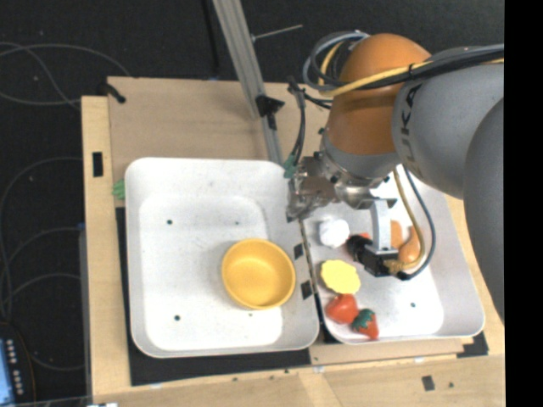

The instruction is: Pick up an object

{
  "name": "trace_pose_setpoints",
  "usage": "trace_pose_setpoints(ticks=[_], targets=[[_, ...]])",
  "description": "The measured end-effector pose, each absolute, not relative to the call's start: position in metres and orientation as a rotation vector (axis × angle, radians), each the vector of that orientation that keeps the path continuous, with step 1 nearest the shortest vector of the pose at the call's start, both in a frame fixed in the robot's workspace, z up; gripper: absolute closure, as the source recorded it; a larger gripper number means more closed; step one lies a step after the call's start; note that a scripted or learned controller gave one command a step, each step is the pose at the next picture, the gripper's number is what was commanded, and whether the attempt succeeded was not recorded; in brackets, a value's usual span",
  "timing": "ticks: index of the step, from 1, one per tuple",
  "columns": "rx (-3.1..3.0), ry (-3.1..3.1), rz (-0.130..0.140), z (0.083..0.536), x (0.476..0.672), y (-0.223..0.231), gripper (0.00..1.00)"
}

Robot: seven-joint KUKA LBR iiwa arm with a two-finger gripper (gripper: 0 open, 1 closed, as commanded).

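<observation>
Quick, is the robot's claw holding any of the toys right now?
Gripper: it cannot be told; it sits at the near edge of the right bin, above the white ball.

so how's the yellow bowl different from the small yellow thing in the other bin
The yellow bowl sits alone in the left bin; the small yellow piece lies in the right bin among other items, with a red piece right beside it. The bowl is much larger than the piece. The bowl is deep and open upward, orange-yellow; the piece looks flat and paler lemon. Both are yellow and lie near the divide between the bins.
</observation>
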State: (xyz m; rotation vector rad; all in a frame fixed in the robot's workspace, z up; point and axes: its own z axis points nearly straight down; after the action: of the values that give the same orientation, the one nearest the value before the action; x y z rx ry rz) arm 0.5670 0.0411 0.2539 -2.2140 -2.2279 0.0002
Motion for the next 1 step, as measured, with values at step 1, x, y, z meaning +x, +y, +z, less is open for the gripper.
trace_pose_setpoints(ticks=[1], targets=[[-2.215,-2.227,0.003,0.2380,0.5660,0.0884,1.00]])
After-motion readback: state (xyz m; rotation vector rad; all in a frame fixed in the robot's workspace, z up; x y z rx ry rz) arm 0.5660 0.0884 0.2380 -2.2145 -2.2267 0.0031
